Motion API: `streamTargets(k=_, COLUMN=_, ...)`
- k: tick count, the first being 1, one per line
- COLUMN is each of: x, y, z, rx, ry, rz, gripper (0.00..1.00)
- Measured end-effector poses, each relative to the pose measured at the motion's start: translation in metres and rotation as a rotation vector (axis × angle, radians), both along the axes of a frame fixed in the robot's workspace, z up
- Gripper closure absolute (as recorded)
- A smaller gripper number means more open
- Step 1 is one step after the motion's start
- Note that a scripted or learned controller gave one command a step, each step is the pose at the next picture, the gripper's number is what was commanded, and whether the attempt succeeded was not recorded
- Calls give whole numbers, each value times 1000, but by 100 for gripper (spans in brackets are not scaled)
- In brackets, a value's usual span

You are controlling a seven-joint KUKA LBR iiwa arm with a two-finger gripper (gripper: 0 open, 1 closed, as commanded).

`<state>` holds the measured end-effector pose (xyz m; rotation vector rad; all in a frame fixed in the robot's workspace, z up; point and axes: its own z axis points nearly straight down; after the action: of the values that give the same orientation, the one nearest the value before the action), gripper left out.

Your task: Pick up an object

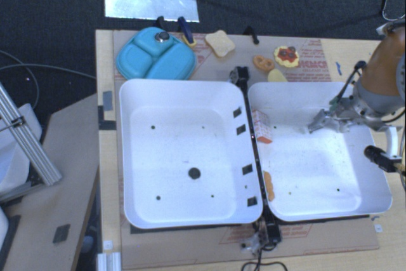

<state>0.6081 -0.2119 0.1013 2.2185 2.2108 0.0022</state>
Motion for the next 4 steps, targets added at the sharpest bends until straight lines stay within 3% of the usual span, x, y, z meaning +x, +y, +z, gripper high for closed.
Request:
streamTargets(k=1, x=65, y=89, z=-16, rx=7, ry=0, rz=16, gripper=0)
streamTargets(k=2, x=-26, y=98, z=-13, rx=4, ry=-1, rz=5, gripper=0)
streamTargets(k=3, x=-33, y=21, z=-12, rx=4, ry=-5, rz=3, gripper=0)
streamTargets(k=4, x=8, y=171, z=91, rx=10, ry=-8, rz=23, gripper=0)
